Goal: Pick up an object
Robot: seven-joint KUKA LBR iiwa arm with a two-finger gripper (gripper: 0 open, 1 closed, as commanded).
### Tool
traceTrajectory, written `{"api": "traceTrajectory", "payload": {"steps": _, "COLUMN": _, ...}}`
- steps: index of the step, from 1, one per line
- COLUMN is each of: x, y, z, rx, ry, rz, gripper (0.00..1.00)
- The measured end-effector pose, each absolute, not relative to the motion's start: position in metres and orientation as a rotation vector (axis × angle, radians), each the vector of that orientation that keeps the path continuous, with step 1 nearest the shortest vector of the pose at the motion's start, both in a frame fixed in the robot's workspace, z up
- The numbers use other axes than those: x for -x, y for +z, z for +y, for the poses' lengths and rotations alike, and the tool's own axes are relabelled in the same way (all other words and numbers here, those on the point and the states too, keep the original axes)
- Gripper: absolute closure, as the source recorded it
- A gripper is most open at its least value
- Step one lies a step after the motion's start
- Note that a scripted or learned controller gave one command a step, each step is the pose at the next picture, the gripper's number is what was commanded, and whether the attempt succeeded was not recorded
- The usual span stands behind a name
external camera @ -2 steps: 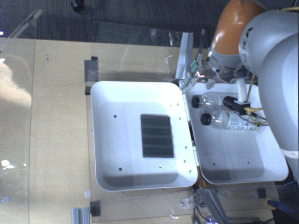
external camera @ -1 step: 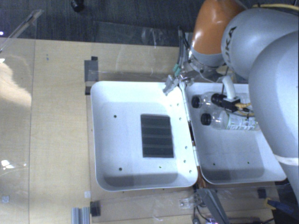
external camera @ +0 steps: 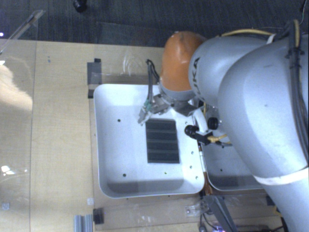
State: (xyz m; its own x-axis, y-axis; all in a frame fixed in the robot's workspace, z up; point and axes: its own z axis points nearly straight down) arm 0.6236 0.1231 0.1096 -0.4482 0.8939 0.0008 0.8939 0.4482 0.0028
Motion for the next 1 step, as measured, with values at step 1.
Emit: {"api": "traceTrajectory", "payload": {"steps": 1, "x": -0.6439, "y": 0.1868, "z": 0.1045, "rx": -1.846, "ry": 0.009, "rz": 2.537, "gripper": 0.00}}
